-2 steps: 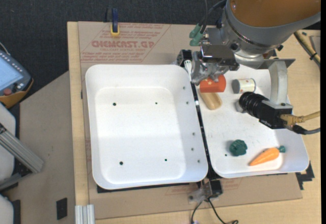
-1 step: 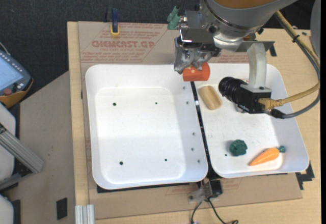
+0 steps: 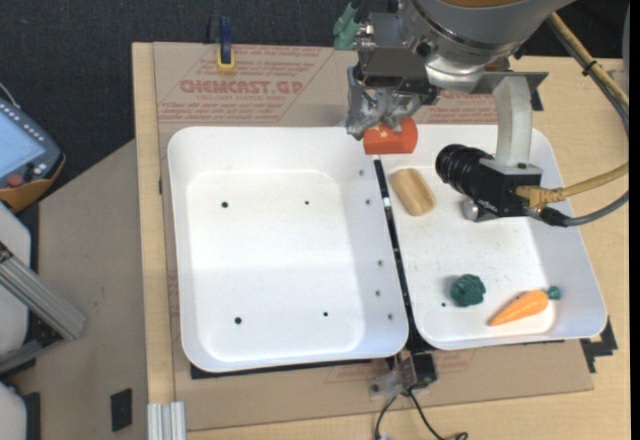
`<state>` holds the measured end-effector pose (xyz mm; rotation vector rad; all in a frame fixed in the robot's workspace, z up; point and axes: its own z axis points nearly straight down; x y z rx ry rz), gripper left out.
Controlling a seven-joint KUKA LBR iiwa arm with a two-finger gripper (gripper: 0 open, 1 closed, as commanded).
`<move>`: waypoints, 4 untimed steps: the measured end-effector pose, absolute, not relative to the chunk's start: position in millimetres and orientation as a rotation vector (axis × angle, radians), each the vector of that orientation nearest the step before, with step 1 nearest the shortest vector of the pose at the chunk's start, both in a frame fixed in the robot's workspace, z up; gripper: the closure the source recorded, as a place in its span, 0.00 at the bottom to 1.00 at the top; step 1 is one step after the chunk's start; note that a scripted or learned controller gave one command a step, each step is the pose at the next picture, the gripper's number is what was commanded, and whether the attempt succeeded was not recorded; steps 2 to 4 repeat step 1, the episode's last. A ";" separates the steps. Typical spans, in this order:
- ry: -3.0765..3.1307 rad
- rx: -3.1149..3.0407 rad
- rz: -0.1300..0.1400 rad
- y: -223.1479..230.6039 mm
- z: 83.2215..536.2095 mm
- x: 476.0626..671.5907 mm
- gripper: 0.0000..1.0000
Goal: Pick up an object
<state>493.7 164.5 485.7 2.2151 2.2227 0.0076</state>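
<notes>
**Shallow Hold on the Red Block, Easy to Lose**

Pinching the red block [image 3: 392, 140] from above with the fingers [image 3: 372, 124], by the look of it only along its upper edge. Held at the far end of the right bin [image 3: 585, 273], hard by the divider [image 3: 392, 228]. Seems raised a little against the far rim, though hard to be sure from this slant.

Likely to slip out on the lift if gripped so shallow. Could twist in the hold and drop into the bin. Might catch on the far rim or the divider if carried sideways before rising clear. Could land on the tan bread-like piece [image 3: 411, 191] just beside it, on the camera's side, and knock it along. No threat judged to the green lump [image 3: 466, 289] or the toy carrot [image 3: 521, 306], well apart at the near end. None either to the left bin [image 3: 190, 228], nor to the cardboard sheet [image 3: 250, 78] covering the desk.

Hard to make out the tips themselves: dark metal, crowded under the body of the gripper [image 3: 385, 128], so no telling how far down the block's sides reached. Hidden: the block's back face and the stretch of far rim behind it. Cut off at the top edge: most of the arm above the orange band. Unclear too whether resting on the bin floor or clear of it, for want of a visible shadow beneath.
</notes>
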 end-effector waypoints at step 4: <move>2.222 2.213 0.011 165.0 496.1 494.2 1.00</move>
